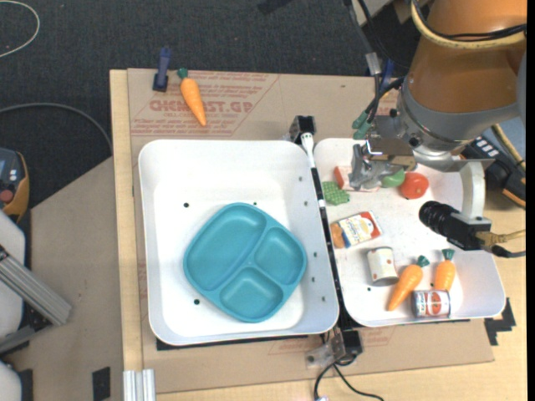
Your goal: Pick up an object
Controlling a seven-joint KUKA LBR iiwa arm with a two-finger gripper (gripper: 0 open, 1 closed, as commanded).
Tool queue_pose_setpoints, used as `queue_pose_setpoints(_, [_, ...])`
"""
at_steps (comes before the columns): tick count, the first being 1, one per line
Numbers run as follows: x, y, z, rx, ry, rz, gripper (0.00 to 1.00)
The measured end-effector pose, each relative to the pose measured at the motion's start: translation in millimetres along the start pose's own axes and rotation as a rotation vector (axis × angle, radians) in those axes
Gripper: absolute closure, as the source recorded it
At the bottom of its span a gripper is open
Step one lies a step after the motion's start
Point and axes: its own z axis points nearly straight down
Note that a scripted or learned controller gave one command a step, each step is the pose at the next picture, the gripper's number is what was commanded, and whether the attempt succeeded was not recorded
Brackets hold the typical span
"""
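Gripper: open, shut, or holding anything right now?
Gripper: low in the right bin by the tomato; open or shut cannot be told, and nothing is visibly held.

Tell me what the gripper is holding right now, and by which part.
Cannot be told: the gripper is down in the right bin, and no object shows between its fingers.

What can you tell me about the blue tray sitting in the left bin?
The blue tray is a teal, matte, plastic-looking plate with rounded corners and three compartments: one large on the left, two smaller on the right. It lies flat, turned at an angle, on the floor of the left white bin, toward the near right. Its compartments hold nothing, and nothing touches it but the bin floor.
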Motion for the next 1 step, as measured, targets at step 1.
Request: queue_pose_setpoints(1, [49.2, -23.8, -80.8, -0.015, 0.004, -0.007, 1.00])
